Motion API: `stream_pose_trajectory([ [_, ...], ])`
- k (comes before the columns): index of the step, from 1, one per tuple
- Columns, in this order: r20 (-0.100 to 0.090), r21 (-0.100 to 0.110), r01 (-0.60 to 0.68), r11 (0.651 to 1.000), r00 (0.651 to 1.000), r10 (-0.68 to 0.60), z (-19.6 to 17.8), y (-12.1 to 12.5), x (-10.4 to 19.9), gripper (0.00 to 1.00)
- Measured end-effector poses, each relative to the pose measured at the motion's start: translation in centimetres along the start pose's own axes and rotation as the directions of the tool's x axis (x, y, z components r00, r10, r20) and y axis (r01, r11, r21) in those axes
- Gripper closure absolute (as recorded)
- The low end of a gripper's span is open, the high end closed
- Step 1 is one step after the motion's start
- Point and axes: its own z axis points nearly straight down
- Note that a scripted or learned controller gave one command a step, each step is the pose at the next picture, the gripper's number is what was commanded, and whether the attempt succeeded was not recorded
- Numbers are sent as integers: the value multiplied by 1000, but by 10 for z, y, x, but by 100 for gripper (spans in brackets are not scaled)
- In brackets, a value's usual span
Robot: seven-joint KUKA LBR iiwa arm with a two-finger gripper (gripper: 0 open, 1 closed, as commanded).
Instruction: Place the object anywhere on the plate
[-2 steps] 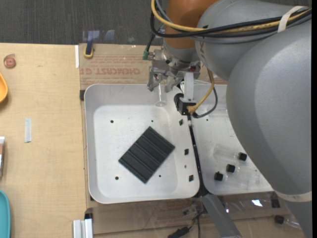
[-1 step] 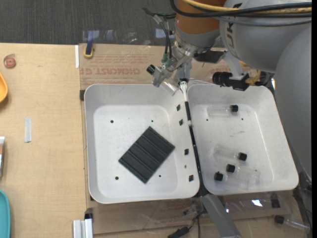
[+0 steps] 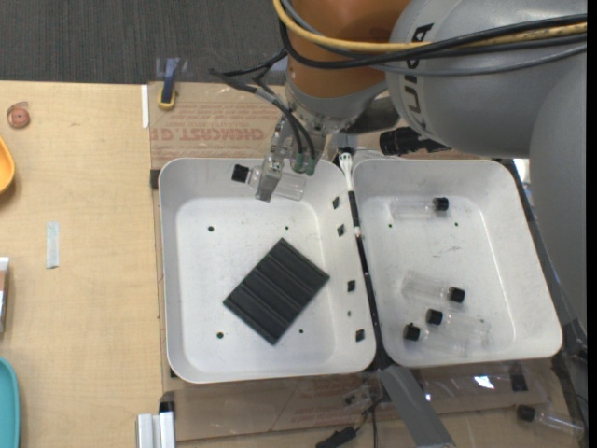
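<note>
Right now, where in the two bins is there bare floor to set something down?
Left bin: bare floor all round the black plate, widest along its left and front walls; the gripper crowds the back edge. Right bin: open centre and back right; small clear vials clutter the front and back left.

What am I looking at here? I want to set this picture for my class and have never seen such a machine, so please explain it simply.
This is one picture from a camera fixed above a workbench, looking down at a slant. The big grey and orange shape is a robot arm reaching in from the right. At its tip is its hand, hanging over the far edge of the left white bin; something clear seems to sit at the fingers, but I cannot tell if it is gripped. In that bin lies a flat black ribbed plate. The right bin holds several small clear vials with black caps. The job is to put an object on the plate.
</note>
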Motion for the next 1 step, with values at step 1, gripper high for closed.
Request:
stream_pose_trajectory([
  [1,1,-1,268,963,963,-268,-54,-43,31,100],
])
